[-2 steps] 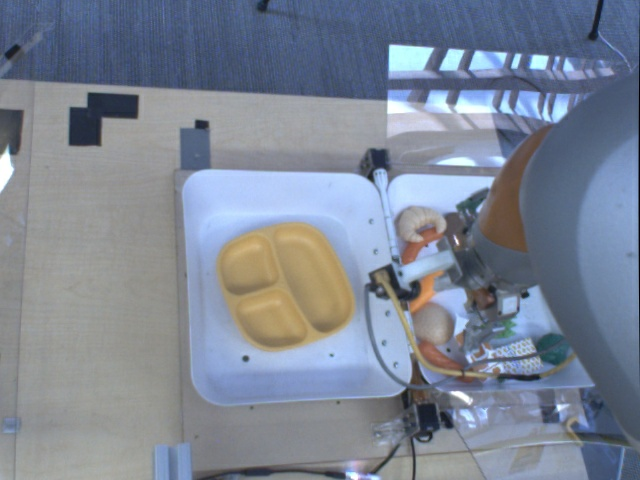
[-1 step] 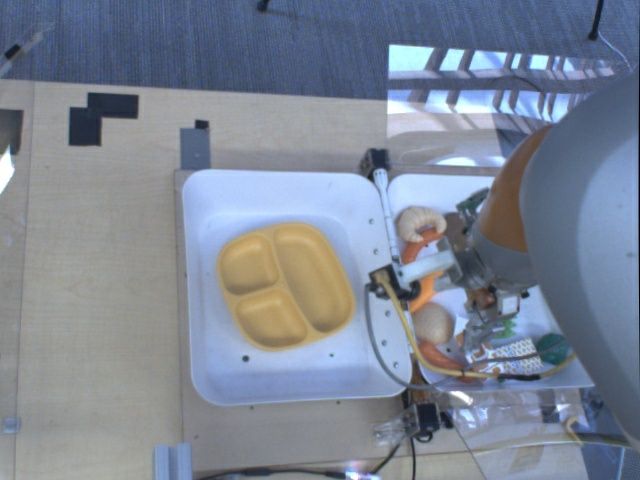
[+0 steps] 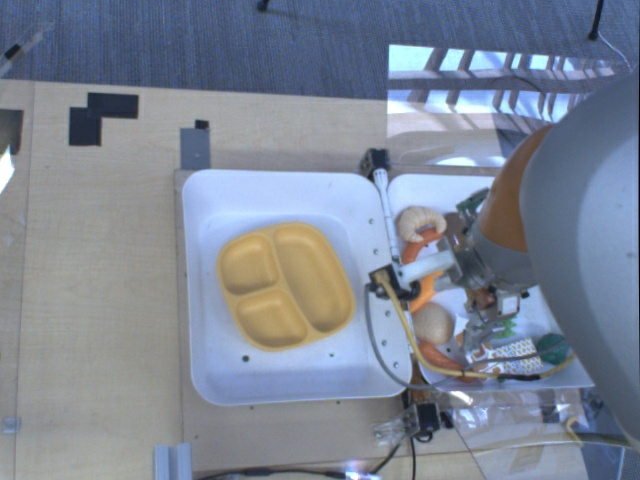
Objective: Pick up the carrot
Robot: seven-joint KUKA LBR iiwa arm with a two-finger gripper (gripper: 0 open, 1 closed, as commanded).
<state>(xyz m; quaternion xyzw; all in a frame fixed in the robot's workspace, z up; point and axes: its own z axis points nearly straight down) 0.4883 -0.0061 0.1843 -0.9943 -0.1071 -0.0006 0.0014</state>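
Reaching in from the right, arm (image 3: 585, 218) bent over right bin (image 3: 440, 186), tool (image 3: 478, 320) near carrot (image 3: 425, 290), grip unclear

I reach in from the right, and my grey arm (image 3: 590, 218) with its orange band (image 3: 510, 208) covers much of the right bin (image 3: 400, 190). My gripper (image 3: 480, 333) is low inside this bin, among the food items. A carrot (image 3: 428, 290) lies near the bin's left wall, just above a round beige item (image 3: 433, 323). In the left bin (image 3: 200, 268) rests a yellow tray (image 3: 285, 286) with 3 compartments.
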